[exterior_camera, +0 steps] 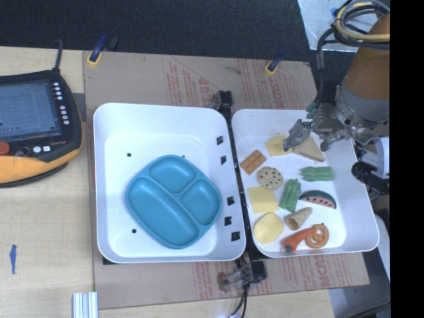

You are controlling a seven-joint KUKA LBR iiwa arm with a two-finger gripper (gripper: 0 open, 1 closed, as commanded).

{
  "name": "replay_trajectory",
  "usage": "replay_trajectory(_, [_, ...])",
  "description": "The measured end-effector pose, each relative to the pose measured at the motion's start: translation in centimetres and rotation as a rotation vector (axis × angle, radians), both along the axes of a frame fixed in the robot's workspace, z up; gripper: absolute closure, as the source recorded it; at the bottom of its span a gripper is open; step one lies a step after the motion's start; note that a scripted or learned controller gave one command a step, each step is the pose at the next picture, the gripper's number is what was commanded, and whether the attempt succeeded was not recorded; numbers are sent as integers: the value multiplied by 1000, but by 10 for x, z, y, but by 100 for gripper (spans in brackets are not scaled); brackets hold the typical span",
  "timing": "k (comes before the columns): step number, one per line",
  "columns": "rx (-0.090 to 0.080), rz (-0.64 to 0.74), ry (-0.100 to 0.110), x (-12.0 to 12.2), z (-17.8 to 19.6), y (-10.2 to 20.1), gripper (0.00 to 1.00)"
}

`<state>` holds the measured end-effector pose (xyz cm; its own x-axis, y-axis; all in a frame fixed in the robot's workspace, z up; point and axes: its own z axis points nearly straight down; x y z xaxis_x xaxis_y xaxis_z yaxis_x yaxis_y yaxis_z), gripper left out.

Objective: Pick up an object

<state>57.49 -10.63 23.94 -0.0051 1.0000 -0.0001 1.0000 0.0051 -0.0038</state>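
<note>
Far left of the claw (306, 132), a blue three-compartment plastic plate (173, 201) in the left white bin (106, 177). Approach step: fingers apart, poised over a tan toy bread wedge (309, 151); next, descend and close.

A pale wood-grain tabletop (40, 224) fills the lower and left part of the scene. On it lies a flat brown cardboard sheet printed with faint red lettering (192, 85), held at its far edge by two small blue-and-yellow clamps (98, 49), one toward the left corner and one further right. Beyond the far edge stretches a dark, almost black carpeted floor (165, 8). A light grey patch of flooring (324, 5) shows at the upper right. Light is even and soft.
</note>
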Motion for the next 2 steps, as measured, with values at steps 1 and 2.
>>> replay_trajectory(1, [1, -4, 6, -43, -154, -15, 0])
replay_trajectory(2, [-2, 1, -1, -41, -137, -16, 100])
